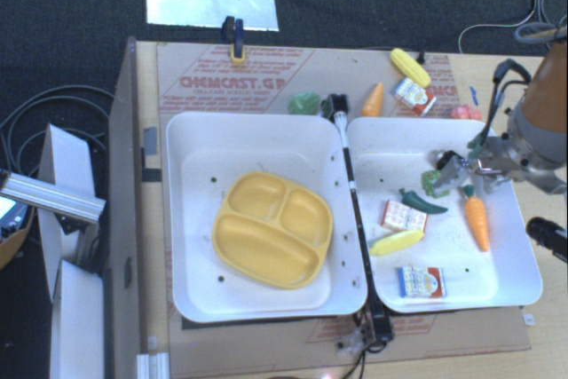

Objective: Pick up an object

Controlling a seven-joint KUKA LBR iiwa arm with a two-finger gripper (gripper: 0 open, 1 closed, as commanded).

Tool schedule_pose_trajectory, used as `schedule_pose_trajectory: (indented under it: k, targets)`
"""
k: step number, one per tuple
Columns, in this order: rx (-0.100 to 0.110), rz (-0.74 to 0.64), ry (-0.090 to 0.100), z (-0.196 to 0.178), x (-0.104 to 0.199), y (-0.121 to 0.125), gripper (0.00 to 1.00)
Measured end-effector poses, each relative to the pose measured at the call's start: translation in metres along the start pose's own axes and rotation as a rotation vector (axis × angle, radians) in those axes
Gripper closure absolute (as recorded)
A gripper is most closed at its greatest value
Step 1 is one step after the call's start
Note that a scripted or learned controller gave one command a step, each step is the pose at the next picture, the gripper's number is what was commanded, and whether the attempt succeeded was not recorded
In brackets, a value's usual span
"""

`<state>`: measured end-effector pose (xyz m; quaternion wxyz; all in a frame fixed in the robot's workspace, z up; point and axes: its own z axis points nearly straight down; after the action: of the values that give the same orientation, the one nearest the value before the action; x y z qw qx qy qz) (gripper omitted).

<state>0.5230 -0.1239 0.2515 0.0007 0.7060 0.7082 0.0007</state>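
Bench (266, 71): brown board top, printed red lettering, carrying two shallow white bins side by side.

Left bin (191, 191): holds one yellow divided tray (273, 228), three compartments, sitting about centre, slightly turned.

Right bin (515, 266): holds the small stuff. An orange carrot (477, 223) lies lengthwise toward the right side. A yellow banana-like piece (396, 242) lies near the divider. A small red-and-white box (403, 216) sits just above it, a blue-and-white box (419, 281) near the front wall. A dark green pepper (424, 201) lies mid-bin, with a pale green leafy bit (432, 182) touching its upper end.

Arm (541, 115): comes in from the right, grey with orange above the wrist, leaning over the right bin's far corner.

Gripper (453, 166): low over the bin, tip just beside the leafy bit and the pepper. Too dark and small to read; cannot tell if it is released or clenched, and nothing is visibly held.

Off the bins, on the board behind: yellow corn (410, 67), another small box (414, 95), a second carrot (373, 100), a green lump (304, 104).

Step in hand, by my reading: the approach, tool lowering toward the leafy bit or pepper. No lift yet. Next move calls for settling squarely over one piece, clear of its touching neighbour, then closing and raising straight up.
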Motion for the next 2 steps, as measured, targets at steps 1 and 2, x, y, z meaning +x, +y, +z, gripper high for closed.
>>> schedule_pose_trajectory:
  k: [1,2]
  targets:
    - [0.010,0.002,0.002,0.132,-0.003,0.010,0.00]
    - [-0.010,-0.001,-0.003,0.154,-0.053,0.096,0.00]
